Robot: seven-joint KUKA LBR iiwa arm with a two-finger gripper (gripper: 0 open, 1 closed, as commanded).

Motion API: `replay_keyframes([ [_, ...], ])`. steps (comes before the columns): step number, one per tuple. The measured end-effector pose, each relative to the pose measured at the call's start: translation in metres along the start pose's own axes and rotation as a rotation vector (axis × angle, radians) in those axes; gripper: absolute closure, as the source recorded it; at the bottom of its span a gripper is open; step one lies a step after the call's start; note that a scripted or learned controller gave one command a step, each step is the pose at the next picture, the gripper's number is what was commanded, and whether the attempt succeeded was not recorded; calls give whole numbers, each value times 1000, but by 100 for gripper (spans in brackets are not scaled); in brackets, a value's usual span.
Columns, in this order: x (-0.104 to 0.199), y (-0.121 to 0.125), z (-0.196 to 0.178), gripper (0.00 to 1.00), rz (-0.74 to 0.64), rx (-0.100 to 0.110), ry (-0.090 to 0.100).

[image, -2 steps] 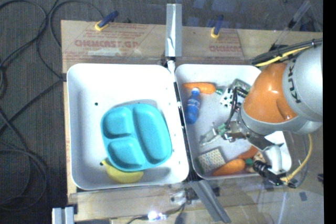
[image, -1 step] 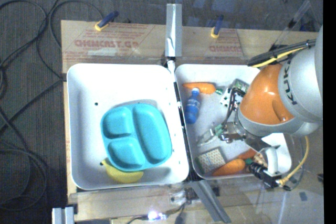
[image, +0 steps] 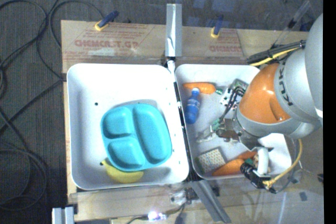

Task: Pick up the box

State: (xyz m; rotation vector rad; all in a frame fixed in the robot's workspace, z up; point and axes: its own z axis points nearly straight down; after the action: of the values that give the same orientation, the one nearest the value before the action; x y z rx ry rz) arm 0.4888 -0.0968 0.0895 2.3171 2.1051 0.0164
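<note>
The arm's orange band [image: 265,99] hangs over the right bin [image: 184,128], with the gripper [image: 221,130] low over the bin's middle. A small grey dotted box-like object [image: 210,158] lies just below the gripper near the front wall, apart from it. A green-and-white printed item [image: 233,90], possibly another box, pokes out from under the wrist at the back. The arm hides the bin's right part.
The right bin also holds an orange carrot [image: 198,87] at the back, a blue bottle [image: 191,106] by the left wall, and another orange piece [image: 230,168] at the front. The left bin [image: 84,92] holds a blue divided tray [image: 137,136] over a yellow object [image: 123,174].
</note>
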Motion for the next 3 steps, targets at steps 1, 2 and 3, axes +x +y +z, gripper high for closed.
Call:
replay_keyframes([
  [1,-2,0,0,0,-60,2,-1],
  [2,1,-1,0,0,-18,0,-3],
  [3,-2,-1,0,0,-99,3,-2],
])
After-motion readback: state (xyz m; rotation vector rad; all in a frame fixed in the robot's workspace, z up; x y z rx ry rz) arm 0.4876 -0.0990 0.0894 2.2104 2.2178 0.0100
